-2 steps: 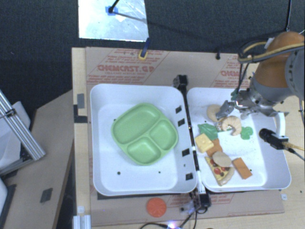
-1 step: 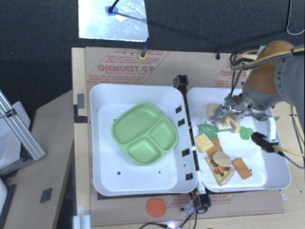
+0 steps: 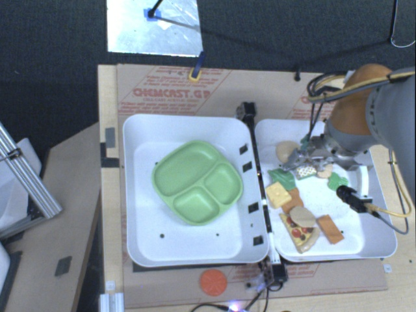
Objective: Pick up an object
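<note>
My gripper (image 3: 301, 163) hangs low over the upper middle of the right bin (image 3: 378, 236), among several toy foods. A tan round piece (image 3: 285, 151) lies just to its left. A dark green piece (image 3: 281, 177) and a yellow cheese block (image 3: 278, 194) lie just below it. A grey speckled piece (image 3: 305, 171) sits right at the gripper's tip. A bright green piece (image 3: 337, 181) lies to its right. Nearer the front are a brown round patty (image 3: 301, 216), a pizza slice (image 3: 303, 238) and an orange stick (image 3: 330, 229). Nothing can be seen held.
The left bin (image 3: 140, 174) holds a light green divided plate (image 3: 197, 182). A black divider (image 3: 255, 168) runs between the bins. A red disc (image 3: 213, 281) lies on the bench in front. A foil sheet (image 3: 156, 18) lies behind the bench.
</note>
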Controlling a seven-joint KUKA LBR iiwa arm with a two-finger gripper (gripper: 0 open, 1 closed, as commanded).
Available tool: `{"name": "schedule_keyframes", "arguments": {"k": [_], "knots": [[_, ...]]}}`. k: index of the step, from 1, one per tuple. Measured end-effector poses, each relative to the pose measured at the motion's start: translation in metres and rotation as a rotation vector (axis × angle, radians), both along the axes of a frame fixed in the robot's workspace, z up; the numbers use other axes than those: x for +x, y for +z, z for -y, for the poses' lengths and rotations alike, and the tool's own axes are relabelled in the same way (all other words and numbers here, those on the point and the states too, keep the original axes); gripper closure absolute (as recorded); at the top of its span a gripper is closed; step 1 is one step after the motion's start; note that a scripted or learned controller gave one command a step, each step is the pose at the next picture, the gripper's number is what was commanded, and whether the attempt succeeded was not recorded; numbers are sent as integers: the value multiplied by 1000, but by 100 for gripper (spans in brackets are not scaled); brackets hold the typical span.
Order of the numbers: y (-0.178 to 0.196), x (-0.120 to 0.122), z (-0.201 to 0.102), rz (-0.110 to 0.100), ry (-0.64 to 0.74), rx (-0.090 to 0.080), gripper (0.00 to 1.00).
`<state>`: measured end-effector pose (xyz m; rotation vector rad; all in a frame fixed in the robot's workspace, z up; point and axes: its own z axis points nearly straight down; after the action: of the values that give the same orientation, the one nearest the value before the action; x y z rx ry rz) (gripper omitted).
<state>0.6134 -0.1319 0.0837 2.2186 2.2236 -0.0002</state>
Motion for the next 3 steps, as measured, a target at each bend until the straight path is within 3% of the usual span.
{"name": "schedule_keyframes", "arguments": {"k": [1,3], "knots": [[12,1,0,3,0,0,100],[106,2,10,6,2,-1,100]]}}
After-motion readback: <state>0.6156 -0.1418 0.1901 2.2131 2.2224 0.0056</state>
